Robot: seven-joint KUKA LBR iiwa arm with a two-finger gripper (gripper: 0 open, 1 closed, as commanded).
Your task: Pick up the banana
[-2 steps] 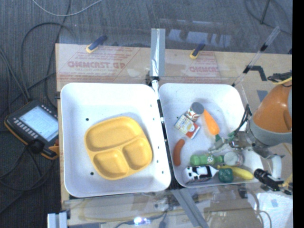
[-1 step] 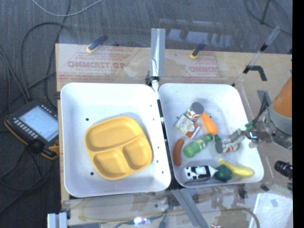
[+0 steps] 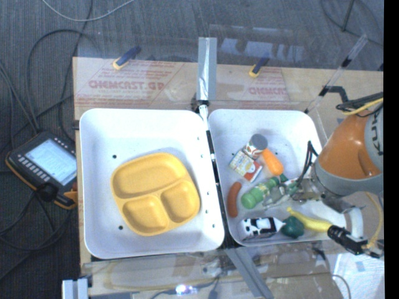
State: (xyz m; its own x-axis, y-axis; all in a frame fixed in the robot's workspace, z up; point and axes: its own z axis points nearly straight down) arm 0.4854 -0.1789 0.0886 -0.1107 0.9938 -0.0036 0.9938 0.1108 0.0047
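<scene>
The banana (image 3: 310, 221) is yellow and lies flat near the front right corner of the right bin (image 3: 293, 124), its left end beside a dark green pepper-like toy (image 3: 292, 228). My gripper (image 3: 297, 190) hangs low over the right bin, just above and slightly left of the banana and next to a green bottle (image 3: 259, 194). Nothing is visibly held in it. The grey arm with its orange band (image 3: 351, 149) reaches in from the right and hides the bin's right wall.
The right bin also holds an orange carrot (image 3: 272, 161), a small carton (image 3: 244, 162), a grey-topped can (image 3: 257, 143), a red sausage (image 3: 234, 199) and a black-and-white cow toy (image 3: 260, 227). A yellow divided plate (image 3: 156, 192) lies in the left bin (image 3: 100, 136).
</scene>
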